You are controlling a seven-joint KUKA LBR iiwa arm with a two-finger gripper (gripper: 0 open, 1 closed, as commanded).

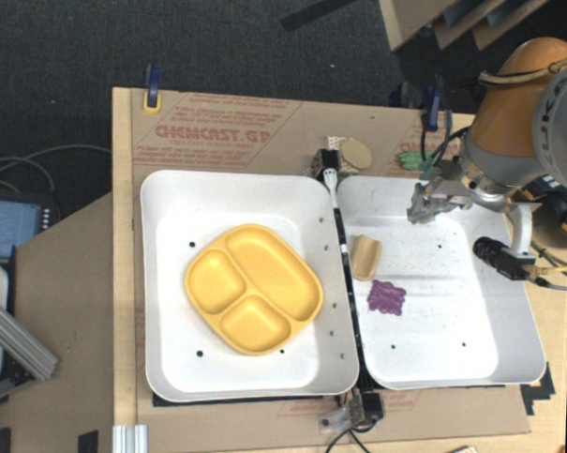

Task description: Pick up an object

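Nearest the camera, the left bin (159,291) holds a yellow divided plate (252,287) with three compartments, lying flat near the bin's middle. In the right bin (503,357), a small purple object (386,297) rests on the floor left of centre; just beyond it, a tan block (365,256) lies against the left wall, apart from the purple piece. Farther back, the gripper (423,210) hangs over the right bin's far edge with nothing seen between its fingers; their spread cannot be judged. The grey and orange arm (523,109) enters from the right.
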